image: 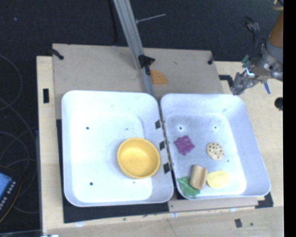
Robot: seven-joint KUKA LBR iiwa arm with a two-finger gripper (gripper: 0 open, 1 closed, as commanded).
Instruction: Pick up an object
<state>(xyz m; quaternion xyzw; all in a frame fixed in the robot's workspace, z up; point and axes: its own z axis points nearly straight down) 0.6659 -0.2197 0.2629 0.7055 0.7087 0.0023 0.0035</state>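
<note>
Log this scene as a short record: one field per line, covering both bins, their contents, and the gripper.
left bin: holds a yellow bowl, upright, near its right wall
right bin: holds five small items
purple piece: left of centre, lying apart
speckled cookie: right of the purple piece
tan cylinder: near the front wall, partly over a green piece
yellow lump: beside the cylinder
gripper: beyond the right bin's far right corner, above the bench, holding nothing visible

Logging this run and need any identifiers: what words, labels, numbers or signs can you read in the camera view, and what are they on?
None can be read.
Handheld screen device at the left edge: lit blue display, too blurred to read.
Orange patch on the board behind the bins: no lettering visible.
Yellow bowl, purple piece, speckled cookie: no print visible.
</note>
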